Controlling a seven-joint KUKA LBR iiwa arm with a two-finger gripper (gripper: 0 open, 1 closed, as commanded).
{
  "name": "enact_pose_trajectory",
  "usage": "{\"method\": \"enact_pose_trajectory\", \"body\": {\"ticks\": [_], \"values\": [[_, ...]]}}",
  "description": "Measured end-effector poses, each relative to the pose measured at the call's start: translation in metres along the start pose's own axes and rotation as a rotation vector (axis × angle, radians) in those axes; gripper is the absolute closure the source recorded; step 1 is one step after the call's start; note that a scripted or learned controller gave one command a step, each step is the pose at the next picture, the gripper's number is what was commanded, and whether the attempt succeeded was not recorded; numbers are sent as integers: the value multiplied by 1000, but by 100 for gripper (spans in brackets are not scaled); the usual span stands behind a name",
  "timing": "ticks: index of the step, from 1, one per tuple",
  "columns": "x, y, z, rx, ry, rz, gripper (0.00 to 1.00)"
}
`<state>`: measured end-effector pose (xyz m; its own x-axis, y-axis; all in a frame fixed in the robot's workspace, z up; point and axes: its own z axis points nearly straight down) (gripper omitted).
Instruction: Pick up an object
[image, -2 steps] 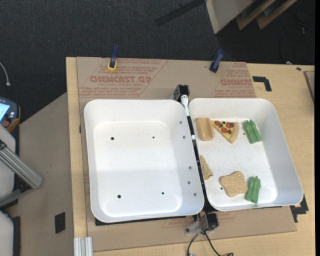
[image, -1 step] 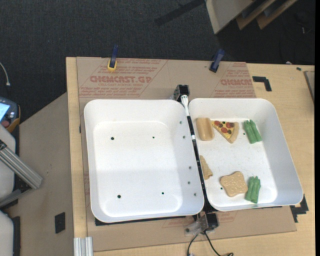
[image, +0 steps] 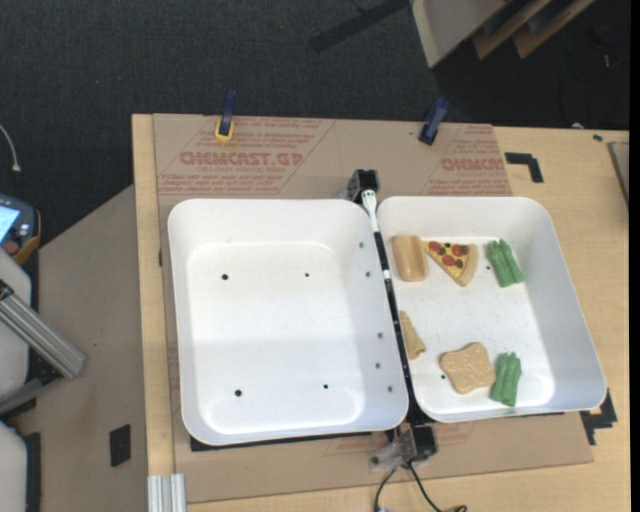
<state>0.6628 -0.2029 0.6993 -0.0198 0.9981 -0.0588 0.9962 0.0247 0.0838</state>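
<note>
With the jaws out of sight, I cannot tell their state or bearing; the bread roll (image: 407, 257), standing lengthwise up the right bin (image: 560, 300), lies beside the pizza slice (image: 452, 260).

Tan food piece (image: 410, 336) at the right bin's (image: 560, 300) left wall (partly hidden, kind unclear)

Dark carpet floor (image: 120, 60) surrounds the cardboard-topped bench (image: 300, 150).
</note>
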Motion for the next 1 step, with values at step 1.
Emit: {"method": "enact_pose_trajectory", "body": {"ticks": [1], "values": [[0, 2, -11, -5, -4, -1, 100]]}}
